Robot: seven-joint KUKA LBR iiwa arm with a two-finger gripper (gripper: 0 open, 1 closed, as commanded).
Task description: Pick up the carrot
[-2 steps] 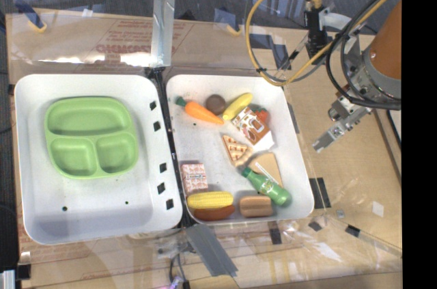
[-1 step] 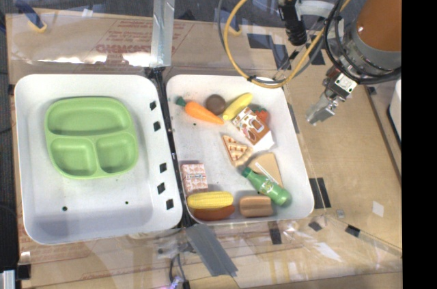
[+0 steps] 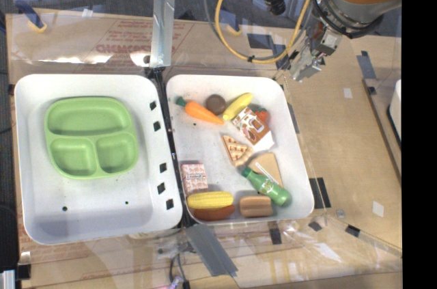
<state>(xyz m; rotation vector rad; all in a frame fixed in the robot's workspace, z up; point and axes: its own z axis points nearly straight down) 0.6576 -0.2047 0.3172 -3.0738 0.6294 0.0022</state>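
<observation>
- While the gripper [image 3: 308, 63] hangs above the right bin's [image 3: 295, 137] far right corner, finger state: cannot tell.
- Carrot [image 3: 199, 112] lies in that bin's far left corner, just beside a brown ball [image 3: 216, 103].
- Judged light, rigid, smooth plastic; grasp across the orange mid-body.

The two shallow white plastic bins [image 3: 225, 86] look smooth with a faint sheen. The lime-green plastic divided tray [image 3: 91, 137] is matt. The small orange plastic carrot with a green top [image 3: 199, 111] looks smooth and slightly glossy, as does the green plastic toy bottle [image 3: 267, 186]. The brown cardboard-like bench surface [image 3: 341, 144] lies under glossy clear film.
</observation>
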